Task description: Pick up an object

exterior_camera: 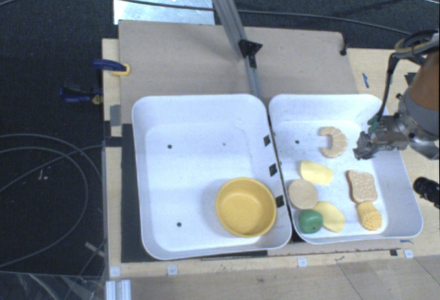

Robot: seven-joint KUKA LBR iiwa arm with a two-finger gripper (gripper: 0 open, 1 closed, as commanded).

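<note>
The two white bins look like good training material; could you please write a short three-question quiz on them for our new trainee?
1. True or false: the yellow bowl sits in the left bin.
2. Which item lies closest to the green object in the right bin?
A. the crescent-shaped biscuit
B. the round tan disc
C. the slice of bread
3. Fill in: the gripper hovers over the ____ bin.

Key:
1. True.
2. B; the disc lies just above it in the view.
3. Right, near that bin's right wall.
</note>
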